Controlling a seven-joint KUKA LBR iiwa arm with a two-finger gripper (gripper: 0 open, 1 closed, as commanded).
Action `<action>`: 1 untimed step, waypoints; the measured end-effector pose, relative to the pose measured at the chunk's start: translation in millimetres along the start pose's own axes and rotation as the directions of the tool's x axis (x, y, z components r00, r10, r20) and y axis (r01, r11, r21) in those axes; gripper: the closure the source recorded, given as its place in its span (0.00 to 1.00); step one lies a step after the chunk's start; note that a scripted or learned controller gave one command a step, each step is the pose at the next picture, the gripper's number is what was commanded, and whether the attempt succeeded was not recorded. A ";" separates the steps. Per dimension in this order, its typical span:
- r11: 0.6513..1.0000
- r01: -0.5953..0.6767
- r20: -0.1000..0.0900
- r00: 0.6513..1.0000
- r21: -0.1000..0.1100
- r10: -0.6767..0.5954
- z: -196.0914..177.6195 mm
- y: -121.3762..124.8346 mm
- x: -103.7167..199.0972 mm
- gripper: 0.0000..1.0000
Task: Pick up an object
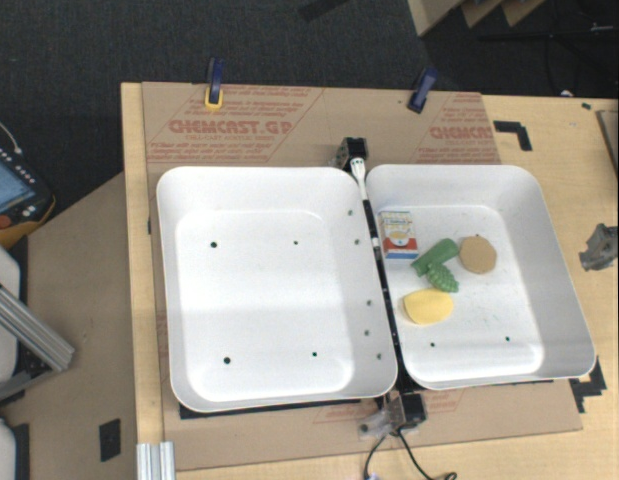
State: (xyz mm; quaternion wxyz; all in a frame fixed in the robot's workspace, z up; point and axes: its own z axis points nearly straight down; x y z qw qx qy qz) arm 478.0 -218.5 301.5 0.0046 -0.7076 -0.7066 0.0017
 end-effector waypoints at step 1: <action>1.000 0.009 0.007 1.000 -0.023 -0.009 -106.6 2.1 53.2 1.00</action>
